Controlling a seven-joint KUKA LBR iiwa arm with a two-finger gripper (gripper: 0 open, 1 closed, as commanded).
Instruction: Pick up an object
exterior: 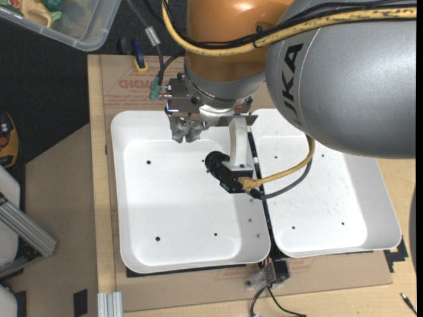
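Observation:
My gripper (pixel 211 140) hangs below the orange band of the arm (pixel 241 32), over the back of the left bin (pixel 172 236) and close to the divider between the two bins. A black cable fitting (pixel 221 172) and a yellow cable (pixel 284 172) hang beside it over the bin floor. The large grey arm link (pixel 350 65) covers the back of the right bin (pixel 330 230). Nothing shows between the gripper's parts from this angle.
A clear plastic tub (pixel 79 18) with yellow and green toys sits off the bench at the top left. Both bins rest on a brown cardboard sheet (pixel 106 111). Loose wires (pixel 268 276) lie at the front edge between the bins.

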